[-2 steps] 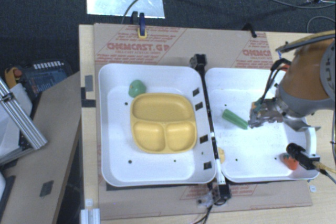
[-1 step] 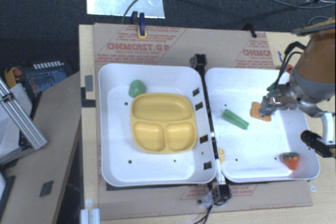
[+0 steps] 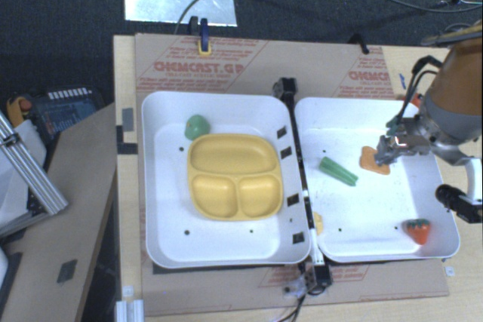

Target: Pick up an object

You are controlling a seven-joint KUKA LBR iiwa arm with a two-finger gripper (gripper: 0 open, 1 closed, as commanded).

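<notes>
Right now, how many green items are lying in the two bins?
2: a round green piece in the left bin beside the yellow tray, and a long green piece mid right bin.

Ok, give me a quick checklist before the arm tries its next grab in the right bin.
1. Gripper over right bin: ok.
2. Gripper lined up with orange piece: ok, right at its edge.
3. Finger state: cannot tell.
4. Anything held already: cannot tell.
5. Green piece apart from the orange piece: ok.
6. Red toy out of the way, near front corner: ok.
</notes>
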